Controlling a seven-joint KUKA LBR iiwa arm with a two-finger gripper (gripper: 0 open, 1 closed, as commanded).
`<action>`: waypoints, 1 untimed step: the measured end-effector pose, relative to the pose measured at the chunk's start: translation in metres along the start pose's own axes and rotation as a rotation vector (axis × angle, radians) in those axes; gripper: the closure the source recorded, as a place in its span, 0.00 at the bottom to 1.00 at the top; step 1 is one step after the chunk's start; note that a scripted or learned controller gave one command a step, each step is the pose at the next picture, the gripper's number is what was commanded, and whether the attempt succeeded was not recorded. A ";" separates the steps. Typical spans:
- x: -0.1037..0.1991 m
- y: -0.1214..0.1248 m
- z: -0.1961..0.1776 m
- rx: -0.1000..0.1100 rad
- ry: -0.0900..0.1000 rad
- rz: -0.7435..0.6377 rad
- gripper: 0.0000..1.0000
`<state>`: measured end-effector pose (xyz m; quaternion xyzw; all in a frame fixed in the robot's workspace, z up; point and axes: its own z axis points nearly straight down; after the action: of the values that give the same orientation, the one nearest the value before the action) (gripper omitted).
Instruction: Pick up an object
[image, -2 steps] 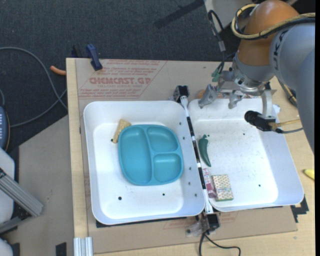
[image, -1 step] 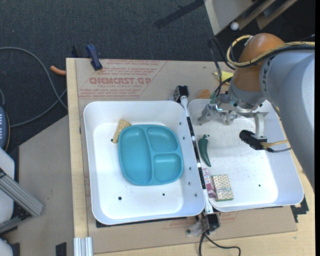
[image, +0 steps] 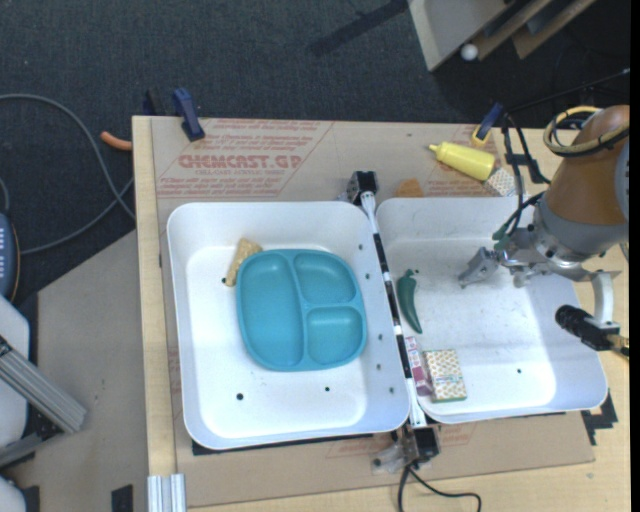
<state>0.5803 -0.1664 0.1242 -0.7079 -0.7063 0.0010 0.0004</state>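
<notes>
Dark carpet around a cardboard-topped bench (image: 300, 150), two white bins on it side by side. Landmark: the divider (image: 385, 300) where the two bins meet. Left of it, the left bin (image: 200, 400) holds a teal sectioned plate (image: 300, 305), with a tan cracker-like piece (image: 241, 259) touching the plate's far-left edge. Just right of the divider in the right bin (image: 540, 390): a green pepper-shaped item (image: 408, 299), and nearer the camera a small patterned box (image: 445, 374) beside a pink-edged packet (image: 420, 372) lying against the divider. A yellow bottle (image: 462, 158) lies outside the bins, beyond the right bin's far rim.

The gripper (image: 503, 268) hangs over the right bin, well right of the divider, fingers spread wide, nothing between them.

Step, as judged: approach phase, nothing picked yet. The pepper is the closest candidate, between gripper and divider. The next move calls for shifting toward the divider, centring over the pepper, descending, closing. Risk: the pepper sits near the bin wall, so there is little finger clearance.
</notes>
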 end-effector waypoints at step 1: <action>0.075 0.087 -0.001 -0.004 0.002 -0.004 0.00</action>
<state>0.6671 -0.0919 0.1245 -0.7064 -0.7078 -0.0010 -0.0004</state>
